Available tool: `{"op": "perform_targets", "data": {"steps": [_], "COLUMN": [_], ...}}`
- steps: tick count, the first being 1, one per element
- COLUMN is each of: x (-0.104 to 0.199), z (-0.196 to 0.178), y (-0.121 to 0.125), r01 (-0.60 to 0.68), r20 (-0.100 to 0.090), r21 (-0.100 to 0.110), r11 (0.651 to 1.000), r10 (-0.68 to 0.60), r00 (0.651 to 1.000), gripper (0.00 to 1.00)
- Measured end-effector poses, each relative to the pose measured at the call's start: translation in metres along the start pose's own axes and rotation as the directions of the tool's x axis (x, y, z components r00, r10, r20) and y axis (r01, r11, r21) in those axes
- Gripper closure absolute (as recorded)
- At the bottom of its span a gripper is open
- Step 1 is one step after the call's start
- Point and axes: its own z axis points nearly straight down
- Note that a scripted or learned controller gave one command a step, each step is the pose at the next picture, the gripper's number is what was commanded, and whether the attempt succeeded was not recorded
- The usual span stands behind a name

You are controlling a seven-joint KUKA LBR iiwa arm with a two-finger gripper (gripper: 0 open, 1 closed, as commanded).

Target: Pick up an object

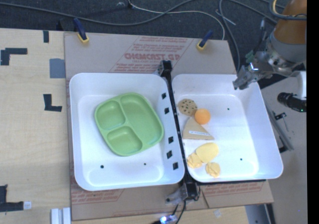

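Observation:
The right bin holds several small food items along its left side: a brown cookie, an orange ball, a tan wedge, a yellow lumpy piece and a smaller yellow piece. My gripper hangs over the bin's far right corner, well to the right of and behind the items. Nothing shows between its fingers. The arm with its orange band rises at the upper right.
The left bin carries a green divided tray. A black divider runs between the bins. Cables cross the dark floor behind. Yellow clamps hold the cardboard base.

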Motion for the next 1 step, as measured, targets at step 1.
{"op": "perform_targets", "data": {"steps": [1], "x": [0.0003], "z": [-0.0491], "y": [0.001], "r01": [0.0], "r20": [0.0], "r21": [0.0], "r11": [1.0], "r10": [0.0], "r00": [1.0], "gripper": [1.0]}}
